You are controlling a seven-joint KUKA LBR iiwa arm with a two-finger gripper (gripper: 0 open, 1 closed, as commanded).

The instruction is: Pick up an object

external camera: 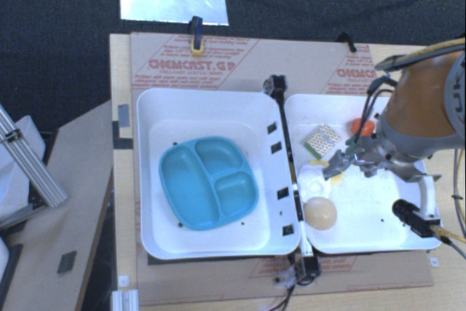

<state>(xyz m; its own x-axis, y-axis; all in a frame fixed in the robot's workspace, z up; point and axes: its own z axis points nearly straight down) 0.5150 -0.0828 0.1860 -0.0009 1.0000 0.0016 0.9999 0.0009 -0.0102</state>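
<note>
Approach step: gripper [336, 165] mid-right of frame, over right bin [364, 233]; jaw state indiscernible. Next: descend onto egg [320, 213] below.

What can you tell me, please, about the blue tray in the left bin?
The blue tray is a light blue divided plate that looks like plastic, with rounded corners and three compartments: one long one and two smaller ones. It lies flat and right side up on the floor of the left bin, turned at a slant to the walls, with nothing in it.
</note>
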